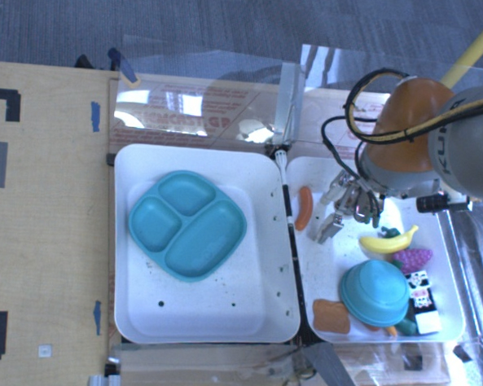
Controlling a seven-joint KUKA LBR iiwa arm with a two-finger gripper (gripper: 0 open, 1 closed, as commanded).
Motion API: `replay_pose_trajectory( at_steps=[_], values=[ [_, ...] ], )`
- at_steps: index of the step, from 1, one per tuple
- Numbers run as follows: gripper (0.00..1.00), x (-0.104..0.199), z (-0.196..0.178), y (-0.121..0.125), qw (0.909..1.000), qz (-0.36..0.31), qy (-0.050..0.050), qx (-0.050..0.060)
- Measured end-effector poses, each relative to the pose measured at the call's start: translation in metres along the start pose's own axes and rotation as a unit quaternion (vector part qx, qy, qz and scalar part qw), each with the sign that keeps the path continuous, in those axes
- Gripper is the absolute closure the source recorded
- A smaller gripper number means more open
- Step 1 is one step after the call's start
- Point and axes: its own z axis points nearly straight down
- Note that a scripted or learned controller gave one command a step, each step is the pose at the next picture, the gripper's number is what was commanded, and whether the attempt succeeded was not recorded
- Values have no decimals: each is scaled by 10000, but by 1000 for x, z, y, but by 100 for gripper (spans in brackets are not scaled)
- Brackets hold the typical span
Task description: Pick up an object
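Two white bins are set side by side on the bench. The left bin (137,304) contains a blue divided plate (188,224), lying flat toward its upper left.

The right bin (457,267) holds the loose objects. An orange sausage (304,208) lies near the bin's left wall, roughly upright along the view. A banana (388,242) is placed right of centre, with purple grapes (414,258) just beside it on the right. A blue bowl (374,292) is positioned below the banana. An orange piece (331,316) lies at the bowl's lower left, touching or nearly touching it. A black-and-white block (420,294) is seen at the bowl's right edge.

The arm (416,133) is extended in from the right. The gripper (341,212) is located over the right bin, between the sausage and the banana. The fingers are spread apart, and nothing is seen between them. The sausage lies just left of the lower finger (330,228).
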Motion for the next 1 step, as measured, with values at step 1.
replay_pose_trajectory(
  at_steps=[1],
  values=[
    [0,28,-1,-79,9974,716,-8,17]
  ],
)
